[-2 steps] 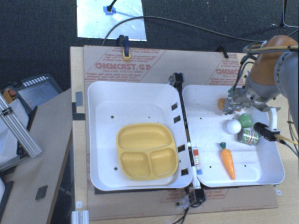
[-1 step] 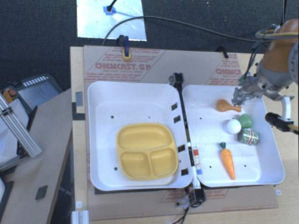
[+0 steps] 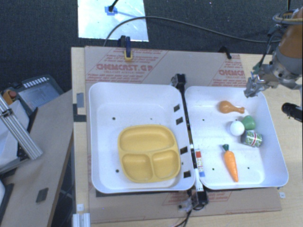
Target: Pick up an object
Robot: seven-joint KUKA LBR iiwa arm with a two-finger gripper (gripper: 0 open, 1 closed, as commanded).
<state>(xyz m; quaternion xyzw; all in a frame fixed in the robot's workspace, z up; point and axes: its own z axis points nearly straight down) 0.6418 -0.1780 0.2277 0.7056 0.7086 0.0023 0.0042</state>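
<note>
Orange-brown and shaped like a small plastic drumstick, the toy chicken leg (image 3: 230,108) is the object lying closest to the grey two-finger gripper (image 3: 251,90), which hangs over the far right corner of the right-hand shallow white bin (image 3: 274,126). From the gripper tip the drumstick lies toward the view's left and a little nearer the camera, near but apart, with nothing between them. Its long axis runs roughly left to right across the bin, fat end at the left and thin end pointing right. Whether the jaws stand apart or together cannot be told from this slanted view; nothing shows between them. Below the drumstick sit 3 things bunched together: a white ball (image 3: 236,128), a round green toy (image 3: 249,122) touching it, and a small green-and-red printed can (image 3: 252,138) lying on its side just beneath. An orange plastic carrot with a green top (image 3: 230,163) lies farther toward the near edge, its length running almost front to back. In the left-hand white bin (image 3: 104,108) rests a yellow 3-compartment plastic tray (image 3: 149,152), well apart from the gripper. A short shift left and a descent looks like the likeliest next move.
</note>
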